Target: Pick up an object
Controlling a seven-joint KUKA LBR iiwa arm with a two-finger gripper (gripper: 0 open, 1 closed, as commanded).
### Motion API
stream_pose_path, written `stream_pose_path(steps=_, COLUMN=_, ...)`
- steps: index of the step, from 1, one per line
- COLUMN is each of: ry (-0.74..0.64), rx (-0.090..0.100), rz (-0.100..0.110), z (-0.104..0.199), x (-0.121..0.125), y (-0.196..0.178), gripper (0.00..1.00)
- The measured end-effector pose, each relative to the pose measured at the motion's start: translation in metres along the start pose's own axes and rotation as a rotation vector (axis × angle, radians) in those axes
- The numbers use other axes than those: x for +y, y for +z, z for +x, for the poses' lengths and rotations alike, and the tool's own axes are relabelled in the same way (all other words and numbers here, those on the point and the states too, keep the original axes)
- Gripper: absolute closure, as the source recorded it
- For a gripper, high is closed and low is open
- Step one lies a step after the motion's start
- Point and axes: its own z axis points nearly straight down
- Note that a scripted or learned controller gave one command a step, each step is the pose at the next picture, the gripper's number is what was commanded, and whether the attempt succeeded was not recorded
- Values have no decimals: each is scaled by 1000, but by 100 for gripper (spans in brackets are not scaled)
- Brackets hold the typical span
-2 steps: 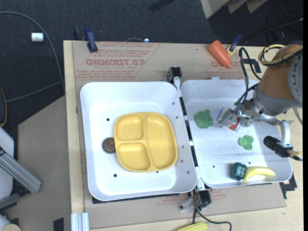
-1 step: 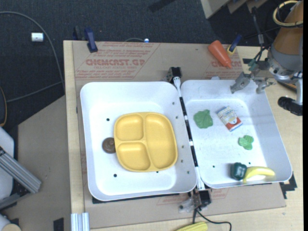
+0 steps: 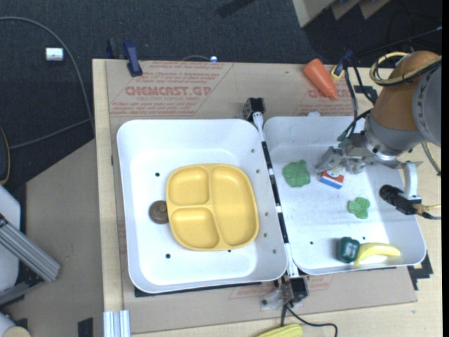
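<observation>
In the right bin (image 3: 309, 216), my gripper (image 3: 335, 163) hangs low near the back, reaching in from the right. Just below it lies a small red, white and blue object (image 3: 332, 181), touching or nearly touching the gripper's tip. A green leafy toy (image 3: 296, 174) lies to its left, by the bin's left wall. Nearer the front are a smaller green piece (image 3: 359, 207), a teal object (image 3: 346, 249) and a yellow banana (image 3: 379, 253) side by side.
The left bin (image 3: 140, 153) holds a yellow divided plate (image 3: 212, 207) with a brown disc (image 3: 158, 212) at its left edge. An orange carrot toy (image 3: 320, 79) lies on the bench behind the right bin. Black clamps join the bins.
</observation>
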Motion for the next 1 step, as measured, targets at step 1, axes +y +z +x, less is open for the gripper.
stream_pose_path(steps=1, ry=0, rx=-1, rz=-5, z=0, x=1, y=-12, gripper=100)
